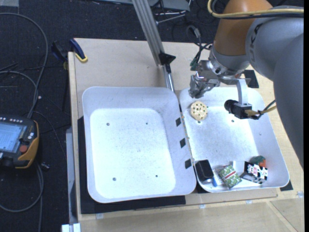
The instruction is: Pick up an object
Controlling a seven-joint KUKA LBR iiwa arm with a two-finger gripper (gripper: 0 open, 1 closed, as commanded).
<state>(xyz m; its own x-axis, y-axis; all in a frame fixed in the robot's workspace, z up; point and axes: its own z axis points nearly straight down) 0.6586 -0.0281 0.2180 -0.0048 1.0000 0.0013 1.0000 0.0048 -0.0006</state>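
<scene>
- The claw (199,88) hangs over the far-left corner of the right bin (241,139) — I cannot tell how far open it is or whether it has hold of anything.
- A speckled round object (198,110) lies just below it, near the bin's left wall.
- 3 small items cluster along the near edge — a black block (203,169), a green packet (229,175), a black-and-white toy (256,169).
- The left bin (133,144) sits beside it on the desk (120,62).

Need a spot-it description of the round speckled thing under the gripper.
Start at the right bin, the one the arm reaches into. At its far left corner, just below the gripper, lies a small tan ball with dark spots. It sits alone up there; the other items, a black block, a green packet and a black-and-white toy, cluster along the near edge.
</scene>
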